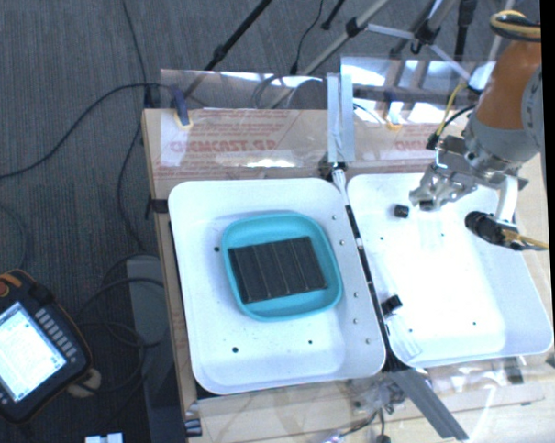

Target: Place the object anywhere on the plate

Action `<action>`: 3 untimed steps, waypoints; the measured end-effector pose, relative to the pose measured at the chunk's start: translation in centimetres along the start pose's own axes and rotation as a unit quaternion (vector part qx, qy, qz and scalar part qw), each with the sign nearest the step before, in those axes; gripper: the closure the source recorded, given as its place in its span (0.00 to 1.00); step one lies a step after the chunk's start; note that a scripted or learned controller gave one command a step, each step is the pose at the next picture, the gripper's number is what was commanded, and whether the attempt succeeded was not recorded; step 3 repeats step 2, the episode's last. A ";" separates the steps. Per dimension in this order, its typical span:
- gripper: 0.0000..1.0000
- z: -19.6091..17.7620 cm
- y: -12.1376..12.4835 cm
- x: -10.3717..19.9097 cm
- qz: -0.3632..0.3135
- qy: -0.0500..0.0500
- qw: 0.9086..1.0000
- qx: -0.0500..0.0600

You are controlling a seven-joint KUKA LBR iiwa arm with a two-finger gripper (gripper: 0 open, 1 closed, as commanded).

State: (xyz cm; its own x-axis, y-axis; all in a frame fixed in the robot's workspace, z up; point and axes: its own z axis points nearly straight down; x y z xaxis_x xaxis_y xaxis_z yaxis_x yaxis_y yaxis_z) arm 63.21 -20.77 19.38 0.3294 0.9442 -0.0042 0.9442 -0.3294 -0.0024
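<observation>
The counter (165, 166) carries two shallow white bins side by side. In the left bin (205, 348) lies a teal square plate (326, 246) with rounded corners, and on it rests a dark ridged rectangular object (278, 269), close to the middle of the plate and a little turned against the plate's sides.

The arm (510, 86), grey with an orange band, comes in from the upper right and ends over the far part of the right bin (466, 327). Its pincer (430, 196) hangs just above the bin floor. How far the pincer is open I cannot tell, because the parts are small and blurred against the bright white, and I see no thing between them.

Just left of the pincer, a small dark piece (400, 211) lies on the floor of the right bin. Another small dark piece (390, 304) lies near that bin's left wall, closer to the front. On the floor at the far left rests a teach pendant (26, 351) with a lit screen.
</observation>
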 end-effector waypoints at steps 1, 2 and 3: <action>1.00 1.5 -4.8 6.0 -0.042 0.001 0.999 0.000; 0.00 1.5 -4.8 6.0 -0.041 0.002 0.999 0.000; 0.00 1.5 -4.8 6.0 -0.041 0.002 0.999 0.000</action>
